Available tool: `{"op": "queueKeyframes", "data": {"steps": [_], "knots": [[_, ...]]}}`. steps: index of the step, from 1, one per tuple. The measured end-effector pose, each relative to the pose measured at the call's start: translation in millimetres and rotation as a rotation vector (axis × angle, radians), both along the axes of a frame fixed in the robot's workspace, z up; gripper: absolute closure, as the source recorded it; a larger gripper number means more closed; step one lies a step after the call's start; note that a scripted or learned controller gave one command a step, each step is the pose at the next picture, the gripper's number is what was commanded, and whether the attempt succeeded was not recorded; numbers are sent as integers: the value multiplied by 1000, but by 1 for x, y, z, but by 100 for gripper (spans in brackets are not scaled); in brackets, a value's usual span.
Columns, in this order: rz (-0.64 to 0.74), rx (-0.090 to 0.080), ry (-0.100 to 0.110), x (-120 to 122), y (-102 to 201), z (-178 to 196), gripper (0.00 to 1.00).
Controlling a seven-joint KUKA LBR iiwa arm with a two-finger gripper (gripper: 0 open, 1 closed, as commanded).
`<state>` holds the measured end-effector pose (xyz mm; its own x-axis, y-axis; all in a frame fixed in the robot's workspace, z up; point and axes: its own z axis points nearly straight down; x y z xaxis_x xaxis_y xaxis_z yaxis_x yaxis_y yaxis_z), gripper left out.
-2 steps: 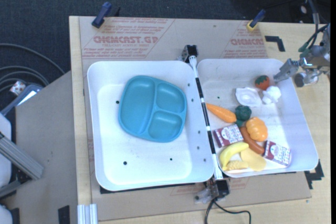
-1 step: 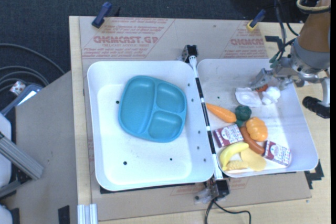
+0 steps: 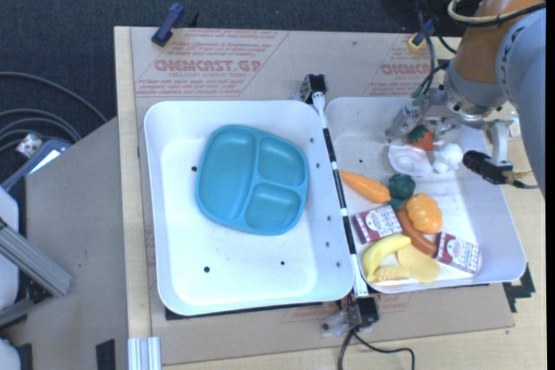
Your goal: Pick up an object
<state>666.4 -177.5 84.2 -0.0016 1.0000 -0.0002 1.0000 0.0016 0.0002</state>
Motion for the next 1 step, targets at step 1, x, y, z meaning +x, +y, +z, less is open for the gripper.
{"op": "queueKeyframes", "data": {"steps": [1], "knots": [[1, -2, -3, 1, 0, 11, 100]]}}
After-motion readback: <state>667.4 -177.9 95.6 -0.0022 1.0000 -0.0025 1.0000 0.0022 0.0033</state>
